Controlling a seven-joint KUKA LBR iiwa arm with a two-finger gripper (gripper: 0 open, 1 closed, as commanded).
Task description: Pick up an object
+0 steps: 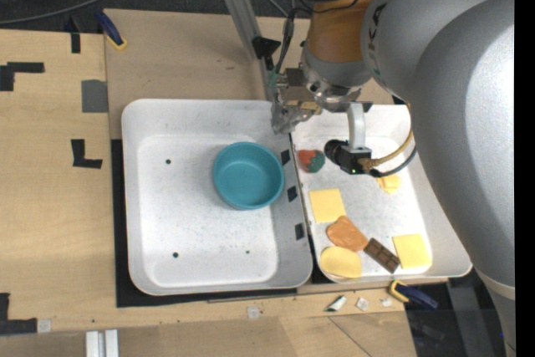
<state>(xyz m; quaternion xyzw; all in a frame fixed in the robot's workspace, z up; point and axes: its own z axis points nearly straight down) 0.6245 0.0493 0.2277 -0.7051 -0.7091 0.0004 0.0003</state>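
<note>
Hanging over the top edge of the right bin point(435, 263), near the wall shared with the left bin point(142, 180), the pincer point(288, 119) carries nothing that I can see, and whether it is apart or together I cannot tell. Nothing looks lifted yet, so the pick seems wholly ahead. Nearest lies a small red-and-green toy point(312, 160), roundish, with no clear long axis; the blue bowl point(247, 174) sits mouth-up.

Matt plastic bowl point(247, 174), wood bench point(180, 54)
</note>
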